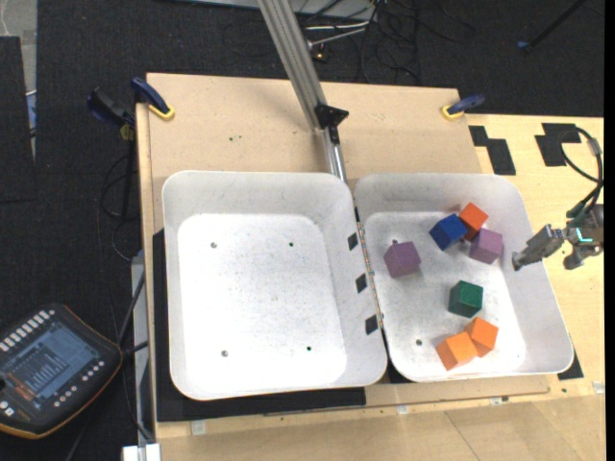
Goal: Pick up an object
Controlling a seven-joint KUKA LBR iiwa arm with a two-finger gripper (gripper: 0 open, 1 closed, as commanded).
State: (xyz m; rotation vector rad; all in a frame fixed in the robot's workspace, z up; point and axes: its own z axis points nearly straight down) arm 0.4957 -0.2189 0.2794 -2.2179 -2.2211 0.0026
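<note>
The right bin point(538, 353) holds several small cubes. A purple cube point(402, 257) lies near its left wall. A blue cube point(448, 231), an orange cube point(473, 217) and a second purple cube point(486, 246) cluster at the upper right. A green cube point(466, 298) sits in the middle, with two orange cubes point(455, 351) point(482, 334) touching each other near the front. My gripper point(534, 252) hangs at the bin's right rim, just right of the second purple cube, and nothing is seen in it.
The left bin point(183, 257) stands beside the right one. A slanted metal pole point(293, 51) runs down to the bins' shared edge. A teach pendant point(48, 368) lies at the lower left. Clamps point(154, 99) point(463, 106) grip the board's far corners.
</note>
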